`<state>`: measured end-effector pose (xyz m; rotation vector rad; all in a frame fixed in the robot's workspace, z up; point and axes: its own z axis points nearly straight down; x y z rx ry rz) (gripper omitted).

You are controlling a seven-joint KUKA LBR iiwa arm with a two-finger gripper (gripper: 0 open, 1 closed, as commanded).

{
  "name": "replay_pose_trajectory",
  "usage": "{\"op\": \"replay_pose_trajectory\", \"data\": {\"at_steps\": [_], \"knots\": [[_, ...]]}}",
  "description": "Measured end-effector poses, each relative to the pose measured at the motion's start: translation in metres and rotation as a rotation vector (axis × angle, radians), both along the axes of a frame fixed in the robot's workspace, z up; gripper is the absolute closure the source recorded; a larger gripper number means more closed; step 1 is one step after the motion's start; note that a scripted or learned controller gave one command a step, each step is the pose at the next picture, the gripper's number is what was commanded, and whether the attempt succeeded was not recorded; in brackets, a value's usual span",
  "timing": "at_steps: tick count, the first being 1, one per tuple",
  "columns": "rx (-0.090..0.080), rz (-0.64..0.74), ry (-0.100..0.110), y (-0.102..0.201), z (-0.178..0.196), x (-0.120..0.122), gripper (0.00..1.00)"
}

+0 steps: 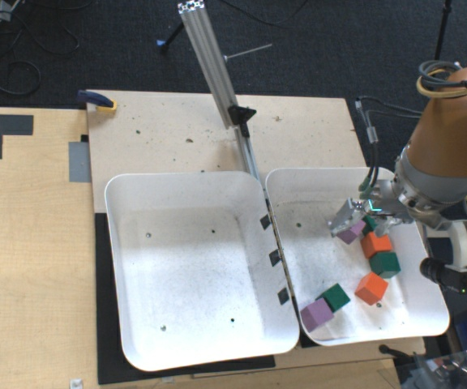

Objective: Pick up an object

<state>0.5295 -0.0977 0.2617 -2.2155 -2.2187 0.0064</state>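
My gripper is low in the right bin, at its upper middle. A small purple block lies right at its tip, touching or nearly so; I cannot tell whether it is gripped. Just right of it sit an orange block and a dark green block. Nearer the front lie another orange block, a green block and a purple block. The arm's orange band rises at the right edge.
The left bin sits beside the right one, with a divider wall between them. A slanted aluminium pole stands behind the bins. A blue and yellow clamp lies at the bench's back left corner.
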Motion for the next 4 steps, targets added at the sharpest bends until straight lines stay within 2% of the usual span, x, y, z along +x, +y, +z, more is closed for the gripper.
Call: {"op": "replay_pose_trajectory", "data": {"at_steps": [1,2,4], "knots": [[-0.001,-0.005,-0.004,-0.002,0.002,0.000,0.00],[0.000,-0.002,0.003,-0.001,-0.063,-0.002,0.00],[0.001,-0.004,0.002,-0.007,-0.165,0.001,0.00]]}}
